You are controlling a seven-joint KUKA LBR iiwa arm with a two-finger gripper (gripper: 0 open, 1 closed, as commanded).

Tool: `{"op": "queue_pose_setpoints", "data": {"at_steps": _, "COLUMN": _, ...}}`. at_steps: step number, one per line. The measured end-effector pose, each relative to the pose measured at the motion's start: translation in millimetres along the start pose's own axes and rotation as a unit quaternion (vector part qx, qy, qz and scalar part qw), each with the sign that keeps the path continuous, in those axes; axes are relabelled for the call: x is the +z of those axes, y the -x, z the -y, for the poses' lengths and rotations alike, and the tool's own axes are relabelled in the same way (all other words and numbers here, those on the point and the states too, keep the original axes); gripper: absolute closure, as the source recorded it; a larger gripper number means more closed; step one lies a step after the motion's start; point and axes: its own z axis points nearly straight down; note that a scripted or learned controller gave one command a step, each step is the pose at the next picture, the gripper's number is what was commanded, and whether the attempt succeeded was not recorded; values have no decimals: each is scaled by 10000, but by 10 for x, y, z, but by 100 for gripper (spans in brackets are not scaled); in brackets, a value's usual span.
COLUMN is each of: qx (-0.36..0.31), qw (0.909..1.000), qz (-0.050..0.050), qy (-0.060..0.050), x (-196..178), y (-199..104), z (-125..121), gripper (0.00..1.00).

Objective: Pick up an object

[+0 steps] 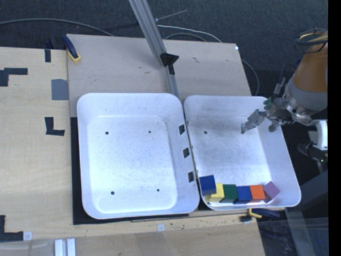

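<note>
The grey two-finger gripper [249, 125] hangs over the upper right part of the right-hand shallow white plastic bin [224, 148], near that bin's far right rim, with nothing between its fingers; how far they stand apart I cannot tell, since they read as one small dark shape. The things to pick lie along the same bin's near wall: a row of small coloured blocks, a blue cube [207, 184] at the left, then a yellow block [217, 194], a green block [229, 191], a second blue block [244, 193], an orange block [257, 192] and a purple block [271, 189] at the right end. This looks like the approach step, with no grasp yet made. The next move likely calls for travelling toward the bin's near wall and descending on one block; they touch one another, so an end block seems the easiest. The arm's upper part is cut off beyond the bin's right side.
</note>
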Motion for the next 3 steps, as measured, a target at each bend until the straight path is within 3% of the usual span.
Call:
{"op": "queue_pose_setpoints", "data": {"at_steps": 1, "qx": 6, "qw": 10000, "qz": 2, "qy": -14, "x": 305, "y": 118, "z": -64, "gripper": 0}}
{"op": "queue_pose_setpoints", "data": {"at_steps": 2, "qx": -9, "qw": 10000, "qz": 6, "qy": 45, "x": -940, "y": -250, "z": 120, "gripper": 0}}
{"op": "queue_pose_setpoints", "data": {"at_steps": 3, "qx": -12, "qw": 10000, "qz": 8, "qy": 41, "x": -1301, "y": -257, "z": -655, "gripper": 0}}
